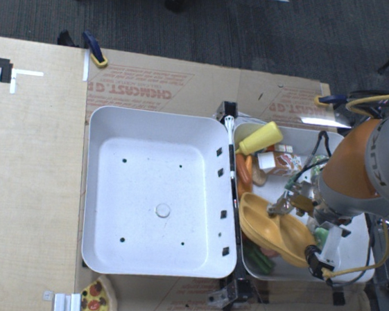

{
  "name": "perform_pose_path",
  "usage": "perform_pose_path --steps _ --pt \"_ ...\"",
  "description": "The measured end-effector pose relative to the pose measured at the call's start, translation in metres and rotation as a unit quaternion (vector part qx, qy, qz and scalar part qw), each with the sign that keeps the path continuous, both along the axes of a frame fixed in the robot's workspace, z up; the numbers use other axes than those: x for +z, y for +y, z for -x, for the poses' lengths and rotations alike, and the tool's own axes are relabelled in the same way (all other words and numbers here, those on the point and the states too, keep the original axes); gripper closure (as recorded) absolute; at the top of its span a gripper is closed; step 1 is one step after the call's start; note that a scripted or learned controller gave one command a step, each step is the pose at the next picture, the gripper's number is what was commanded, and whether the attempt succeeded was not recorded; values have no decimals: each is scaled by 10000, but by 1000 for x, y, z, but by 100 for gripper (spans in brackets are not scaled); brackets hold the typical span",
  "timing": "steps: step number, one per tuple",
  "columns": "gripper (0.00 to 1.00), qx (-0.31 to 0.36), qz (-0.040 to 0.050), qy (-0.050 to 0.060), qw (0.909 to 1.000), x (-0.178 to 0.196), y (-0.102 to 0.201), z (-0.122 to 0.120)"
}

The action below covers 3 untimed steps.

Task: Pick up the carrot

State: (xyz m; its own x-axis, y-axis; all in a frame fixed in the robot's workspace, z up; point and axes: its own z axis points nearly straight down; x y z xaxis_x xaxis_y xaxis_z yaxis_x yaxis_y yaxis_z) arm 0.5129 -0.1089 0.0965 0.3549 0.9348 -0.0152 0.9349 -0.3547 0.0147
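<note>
From above, the grey arm's pincer (294, 201) hangs low inside the right-hand shallow white bin (359, 271); how it is set I cannot tell. The slim orange carrot (246, 170) lies along that bin's left wall, beside a yellow block (260, 138) and above a tan curved bowl (273, 230).

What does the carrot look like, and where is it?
The carrot is an orange, smooth-looking stick lying flat in the right bin, pressed along the wall nearest the left bin. It runs lengthwise beside that wall. A yellow block sits just past its far end, a yellow banana-like piece covers its near end, and a small packet lies beside it. Only its middle part shows. Nothing is lifting it.
</note>
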Motion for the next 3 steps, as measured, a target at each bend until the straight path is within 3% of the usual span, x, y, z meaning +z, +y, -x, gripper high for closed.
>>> perform_pose_path --steps 1,2,3 --pt "0 46 -54 16 10000 -2 8 0" --pt "0 -1558 -74 -8 9878 -3 9 13" --pt "0 -2976 -92 18 9547 95 68 -58"
